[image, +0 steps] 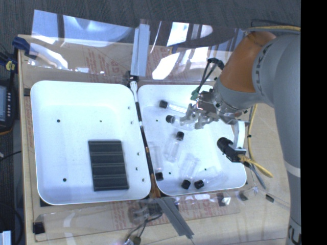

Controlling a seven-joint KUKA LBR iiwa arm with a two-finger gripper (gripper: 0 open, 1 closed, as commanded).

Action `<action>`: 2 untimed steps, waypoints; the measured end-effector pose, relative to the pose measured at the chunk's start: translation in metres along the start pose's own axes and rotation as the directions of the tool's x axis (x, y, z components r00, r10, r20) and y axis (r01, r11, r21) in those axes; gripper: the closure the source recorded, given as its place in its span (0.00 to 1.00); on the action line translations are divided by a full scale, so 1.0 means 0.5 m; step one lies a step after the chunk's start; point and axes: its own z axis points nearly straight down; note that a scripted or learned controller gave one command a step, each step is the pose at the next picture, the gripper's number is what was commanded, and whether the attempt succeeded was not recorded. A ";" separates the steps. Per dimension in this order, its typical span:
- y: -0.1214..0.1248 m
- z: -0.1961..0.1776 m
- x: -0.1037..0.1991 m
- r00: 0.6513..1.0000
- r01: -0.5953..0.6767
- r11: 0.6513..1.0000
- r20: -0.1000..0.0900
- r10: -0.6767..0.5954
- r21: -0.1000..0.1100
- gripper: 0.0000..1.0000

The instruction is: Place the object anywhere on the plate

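The plate (pixel 107 165) is a dark ribbed rectangle lying in the lower middle of the left bin (pixel 51 101). Several clear vials with black caps lie scattered in the right bin (pixel 232 175); one vial (pixel 164 105) lies near the top, another (pixel 171 119) just below it, a third (pixel 176 144) towards the middle. My gripper (pixel 196 115) hangs low over the upper middle of the right bin, right beside the second vial's clear end. Whether it touches that vial is unclear. It is far to the right of the plate.
More capped vials (pixel 191 184) lie along the right bin's front edge, and one (pixel 157 167) lies by its left wall. The arm's orange band (pixel 242 60) and grey body cover the bin's right side. A raised rail (pixel 140 121) divides the bins.
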 end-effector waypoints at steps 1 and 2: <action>0.059 -0.031 0.136 0.987 -0.163 0.987 -0.003 0.163 -0.002 1.00; 0.102 -0.019 0.310 0.806 -0.592 0.806 -0.002 0.592 0.002 1.00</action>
